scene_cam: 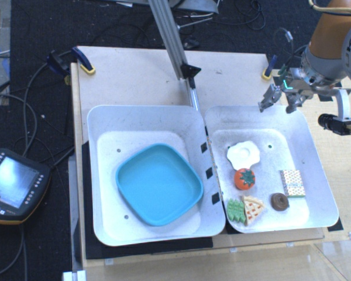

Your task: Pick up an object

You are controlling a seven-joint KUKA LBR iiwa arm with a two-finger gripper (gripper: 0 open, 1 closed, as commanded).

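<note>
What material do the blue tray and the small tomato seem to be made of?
Blue tray: probably moulded plastic, with an even colour, soft sheen and rounded rim. Tomato: likely a plastic or rubber toy, uniformly red with a flat green top; which one is unclear.

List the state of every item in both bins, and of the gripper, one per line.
Two-finger gripper: fingers spread, holding nothing, above the right bin's far edge.
Blue square plastic tray: upright, flat in the left bin.
White fried egg toy: lying flat.
Red tomato toy: resting, untouched.
Pizza slice toy: flat.
Green leafy toy: touching the pizza slice.
Brown round doughnut toy: flat.
Small patterned rectangular packet: flat.
</note>
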